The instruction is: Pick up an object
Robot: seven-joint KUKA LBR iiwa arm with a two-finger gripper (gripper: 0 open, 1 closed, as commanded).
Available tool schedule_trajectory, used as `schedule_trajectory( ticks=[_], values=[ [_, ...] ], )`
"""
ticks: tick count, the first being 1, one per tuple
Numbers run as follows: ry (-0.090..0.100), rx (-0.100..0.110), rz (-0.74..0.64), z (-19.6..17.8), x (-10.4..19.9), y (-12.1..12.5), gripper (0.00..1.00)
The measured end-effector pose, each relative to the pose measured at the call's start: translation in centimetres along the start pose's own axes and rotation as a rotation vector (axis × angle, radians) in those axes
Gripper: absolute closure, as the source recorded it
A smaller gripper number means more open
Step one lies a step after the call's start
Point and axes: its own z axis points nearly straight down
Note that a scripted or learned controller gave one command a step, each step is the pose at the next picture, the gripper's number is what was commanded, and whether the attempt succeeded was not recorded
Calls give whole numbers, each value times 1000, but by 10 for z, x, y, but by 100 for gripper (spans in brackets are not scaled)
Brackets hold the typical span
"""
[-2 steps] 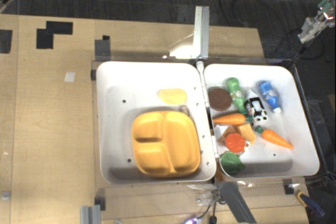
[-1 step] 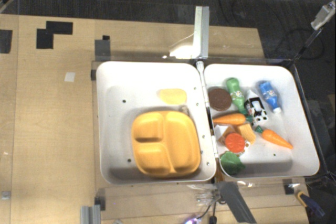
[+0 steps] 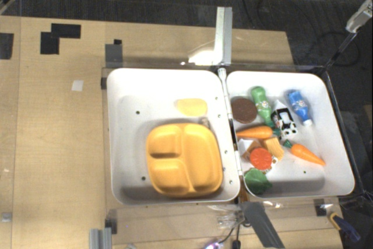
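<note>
The right bin (image 3: 326, 178) holds several small toy items. A brown round disc (image 3: 243, 109) lies at its upper left, with a green bottle (image 3: 260, 102) beside it and a blue bottle (image 3: 298, 105) further right. A black-and-white piece (image 3: 284, 121) sits between the bottles. One orange carrot (image 3: 254, 132) lies along the left wall, another carrot (image 3: 306, 153) toward the right. A red tomato-like item (image 3: 261, 158) and a green vegetable (image 3: 256, 181) sit near the front left corner.
The left bin (image 3: 125, 125) holds a yellow divided tray (image 3: 183, 158) and a pale yellow flat piece (image 3: 191, 106). A metal post (image 3: 224, 32) stands behind the divider between the bins. Cables run over the dark floor at the back.
</note>
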Motion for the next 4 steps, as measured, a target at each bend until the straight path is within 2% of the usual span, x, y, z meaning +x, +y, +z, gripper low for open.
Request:
schedule_trajectory(
  ticks=[1, 2, 3, 4],
  values=[
    [-10, -5, -4, -14, 0, 2, 100],
    [1, -1, -228, 25, 21, 7, 100],
    [-2, -1, -464, 0, 7, -6, 100],
    [-3, -2, -741, -2, 4, -3, 100]
  ],
)
